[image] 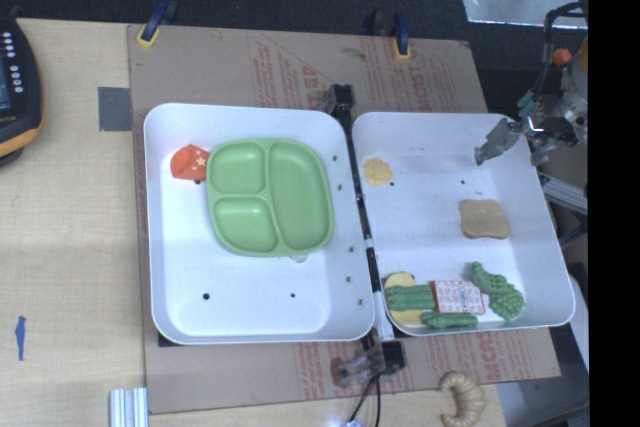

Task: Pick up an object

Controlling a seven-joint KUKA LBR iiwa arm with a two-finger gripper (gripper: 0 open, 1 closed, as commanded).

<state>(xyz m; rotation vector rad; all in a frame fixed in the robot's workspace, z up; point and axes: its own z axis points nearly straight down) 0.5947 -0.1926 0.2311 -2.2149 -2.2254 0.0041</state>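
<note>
A: Camera view, right bin (pixel 420 215). Contents?

B: Item one, bread slice (pixel 484 219), tan, lying flat near the bin's right edge, about halfway down. Judged light, soft toy foam or plastic, not fragile; thin, so take it across two opposite side edges, fingers pressed low to the floor.

A: Others?

B: Small yellow disc (pixel 377 172) near the left wall, upper part. Along the bottom edge, a crowded group: green bean pods (pixel 418 298), a red-and-white packet (pixel 459 297), a knobbly green vegetable (pixel 498 290). These touch one another; harder to single out.

A: Left bin (pixel 170 245)?

B: Green divided plate (pixel 270 196), centre; red piece (pixel 188 162) touching its upper-left rim.

A: Gripper (pixel 515 140)?

B: Over the right bin's upper-right corner, above and apart from the bread slice. One grey finger (pixel 493 143) points left. Fingers appear spread apart, nothing between them, touching no item.
</note>
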